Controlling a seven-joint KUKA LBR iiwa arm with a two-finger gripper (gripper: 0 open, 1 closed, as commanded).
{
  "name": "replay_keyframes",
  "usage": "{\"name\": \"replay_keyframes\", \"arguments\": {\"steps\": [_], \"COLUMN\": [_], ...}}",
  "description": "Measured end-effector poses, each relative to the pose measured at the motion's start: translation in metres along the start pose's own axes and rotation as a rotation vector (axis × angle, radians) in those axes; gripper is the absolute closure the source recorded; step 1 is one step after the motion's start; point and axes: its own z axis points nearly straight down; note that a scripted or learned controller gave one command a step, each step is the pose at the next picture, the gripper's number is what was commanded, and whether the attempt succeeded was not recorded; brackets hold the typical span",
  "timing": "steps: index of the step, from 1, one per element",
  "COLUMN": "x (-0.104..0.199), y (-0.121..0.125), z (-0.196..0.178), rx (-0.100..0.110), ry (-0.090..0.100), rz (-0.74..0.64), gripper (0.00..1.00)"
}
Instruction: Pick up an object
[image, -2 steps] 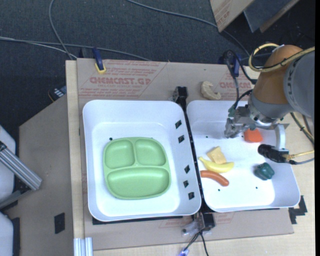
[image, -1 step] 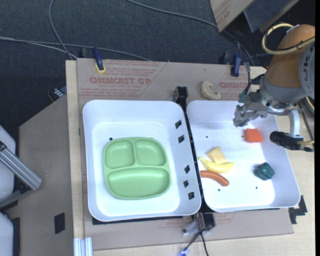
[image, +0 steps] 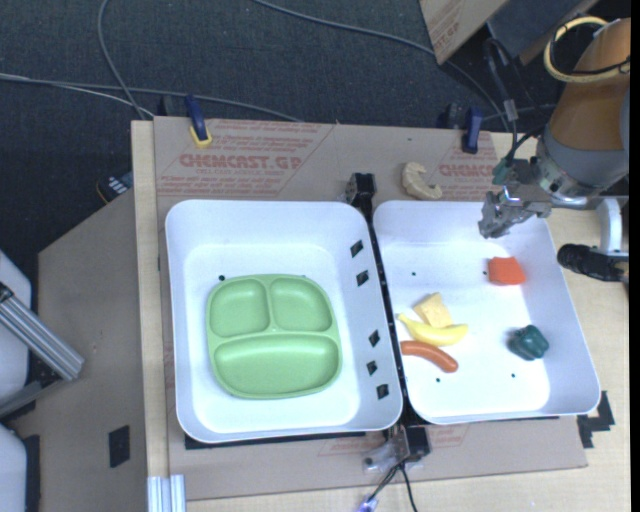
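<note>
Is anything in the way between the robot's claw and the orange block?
Nothing visible is. The gripper hangs over the right bin's far edge, and the orange block lies just in front of it on bare white floor. The other toys lie farther off.

Both bins, left (image: 190, 250) and right (image: 560, 310), are white. The divided plate (image: 272, 335) is pale green. An orange block (image: 506, 271), yellow cheese wedge (image: 432, 307), yellow banana (image: 440, 333), reddish-orange sausage (image: 429, 356) and dark green lump (image: 528, 342) lie in the right bin. Brown cardboard (image: 260, 155) carries red lettering.
</note>
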Motion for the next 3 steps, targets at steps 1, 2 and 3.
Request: {"name": "replay_keyframes", "arguments": {"steps": [1,2,3], "x": [0.055,0.107,0.168], "y": [-0.014,-0.030,-0.051], "z": [-0.011,-0.021,-0.020], "rx": [0.007,0.008,0.010], "ry": [0.005,0.005,0.005], "rz": [-0.005,-0.003,-0.005], "gripper": [1.00,1.00,1.00]}}
